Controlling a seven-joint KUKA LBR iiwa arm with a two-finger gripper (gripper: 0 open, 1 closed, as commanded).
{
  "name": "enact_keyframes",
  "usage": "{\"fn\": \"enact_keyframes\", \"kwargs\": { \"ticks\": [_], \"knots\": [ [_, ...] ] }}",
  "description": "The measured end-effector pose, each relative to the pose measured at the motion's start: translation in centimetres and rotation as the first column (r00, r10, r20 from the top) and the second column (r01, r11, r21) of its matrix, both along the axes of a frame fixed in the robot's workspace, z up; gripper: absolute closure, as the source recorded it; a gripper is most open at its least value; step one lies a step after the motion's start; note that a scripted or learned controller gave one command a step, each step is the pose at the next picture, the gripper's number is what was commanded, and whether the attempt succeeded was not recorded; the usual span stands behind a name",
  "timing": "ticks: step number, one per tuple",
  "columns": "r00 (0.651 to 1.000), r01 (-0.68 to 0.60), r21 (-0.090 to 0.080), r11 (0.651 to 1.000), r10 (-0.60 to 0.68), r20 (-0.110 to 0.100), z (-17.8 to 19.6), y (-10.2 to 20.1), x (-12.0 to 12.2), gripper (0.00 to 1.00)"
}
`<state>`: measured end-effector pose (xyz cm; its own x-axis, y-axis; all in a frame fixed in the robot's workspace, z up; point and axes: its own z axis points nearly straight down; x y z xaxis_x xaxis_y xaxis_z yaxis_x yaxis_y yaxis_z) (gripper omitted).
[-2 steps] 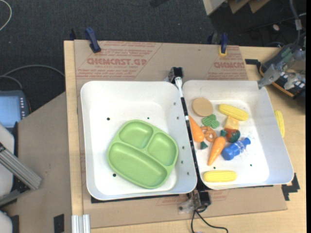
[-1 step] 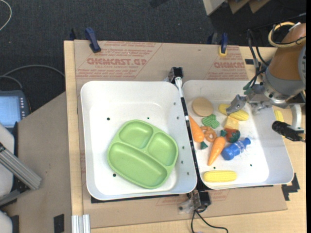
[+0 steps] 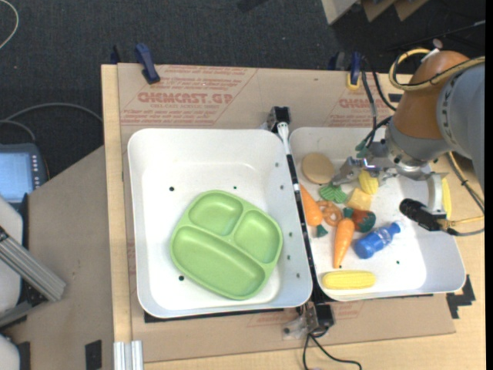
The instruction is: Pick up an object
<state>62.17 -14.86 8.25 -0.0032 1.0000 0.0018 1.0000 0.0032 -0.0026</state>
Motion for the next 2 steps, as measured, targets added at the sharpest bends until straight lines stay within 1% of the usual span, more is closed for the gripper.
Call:
{"fn": "enact_keyframes", "kwargs": {
  "ticks": [1, 2],
  "knots": [
    [1.0, 0.002, -0.003, 1.0, -0.002, 0.007, 1.4, -0.2, 0.1, 1.0],
    [1.0, -0.006, 0.0, 1.0, 0.006, 0.012, 10.9, 9.6, 1.9, 1.0]
  ]
}}
